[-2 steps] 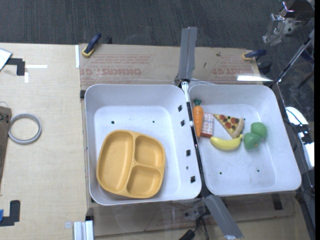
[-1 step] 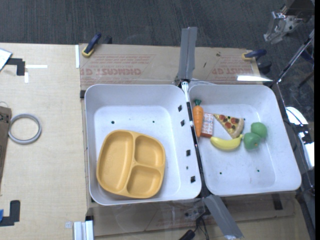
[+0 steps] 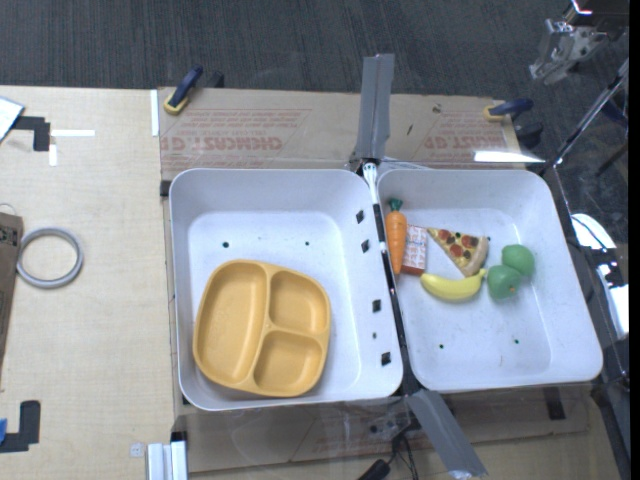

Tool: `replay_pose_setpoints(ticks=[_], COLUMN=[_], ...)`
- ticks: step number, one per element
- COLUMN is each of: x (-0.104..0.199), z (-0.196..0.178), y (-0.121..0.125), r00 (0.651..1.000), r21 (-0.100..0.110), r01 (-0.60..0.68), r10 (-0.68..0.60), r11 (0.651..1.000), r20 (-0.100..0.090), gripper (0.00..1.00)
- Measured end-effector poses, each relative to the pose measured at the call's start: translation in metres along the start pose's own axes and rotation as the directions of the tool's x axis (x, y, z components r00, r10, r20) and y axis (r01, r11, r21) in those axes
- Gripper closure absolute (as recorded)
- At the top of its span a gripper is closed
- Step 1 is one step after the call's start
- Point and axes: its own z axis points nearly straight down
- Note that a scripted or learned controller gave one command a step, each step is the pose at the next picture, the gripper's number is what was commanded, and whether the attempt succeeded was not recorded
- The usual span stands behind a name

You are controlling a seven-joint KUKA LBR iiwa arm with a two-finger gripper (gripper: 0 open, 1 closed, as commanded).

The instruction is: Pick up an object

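Banana, yellow plastic toy [image 3: 452, 287], lies mid right white bin [image 3: 560, 268], touching the green toy pear pair [image 3: 510, 270] on one end, the pizza slice toy [image 3: 459, 249] just above it, orange carrot toy [image 3: 396, 236] and small red-white packet [image 3: 414, 250] near the divider. Yellow three-compartment plastic tray [image 3: 263, 326] fills the left white bin [image 3: 190, 268]. My claw [image 3: 570, 53] is parked high at the far right corner, off the desk, well apart from everything. Can't tell its state. Best bet: come down vertical on the banana's middle, closing across its narrow width, clear of the pear.
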Motion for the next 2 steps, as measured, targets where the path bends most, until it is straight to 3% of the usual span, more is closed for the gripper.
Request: replay_pose_setpoints(ticks=[1, 2], x=[0.017, -0.028], z=[0.028, 0.018], y=[-0.054, -0.007], r00=[1.000, 0.994], r21=[-0.009, -0.010], r01=[0.027, -0.107], r10=[-0.027, 0.107], r11=[1.000, 0.994], r20=[-0.008, -0.009], gripper=[1.00, 1.00])
